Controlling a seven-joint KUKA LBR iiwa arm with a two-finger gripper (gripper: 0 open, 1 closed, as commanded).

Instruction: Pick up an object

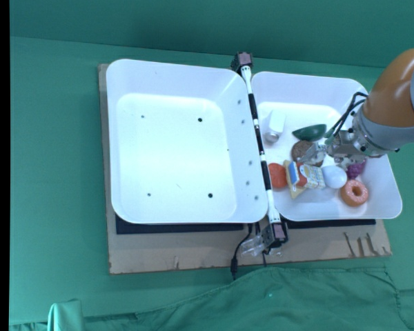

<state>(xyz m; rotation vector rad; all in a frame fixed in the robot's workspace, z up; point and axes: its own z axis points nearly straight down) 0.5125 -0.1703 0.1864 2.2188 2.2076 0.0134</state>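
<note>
Rumpled green cloth (pixel 290 298) lay along the near edge, spread over the tabletop (pixel 55 150). Behind it sat a flat sheet of brown cardboard (pixel 179 257) carrying two shallow white bins side by side, with a black-and-white rod (pixel 257 131) running along the seam between them and a small tangle of cable (pixel 259 243) at its near end. Left bin (pixel 172 74): bare white floor marked by a few small dark dots. Right bin (pixel 379 209): a cluster of small objects gathered toward its near half. Among them, touching or just beside one another: an orange-red round piece (pixel 277 176) nearest the rod, a yellow-and-blue packet (pixel 302 178), a white egg-like shape (pixel 334 176), an orange ring doughnut (pixel 355 192) toward the near right corner, a purple piece (pixel 356 169) just behind the doughnut, a brown round cookie-like disc (pixel 303 150), and a dark green curved piece (pixel 310 130) farther back. Set apart near the rod: a small white bottle-like item (pixel 275 124). Reaching in from the right, a grey arm with an orange band (pixel 397 88), its hand (pixel 326 152) low over the cluster beside the brown disc. Could not tell whether the hand was spread or closed, nor whether anything was held.
</note>
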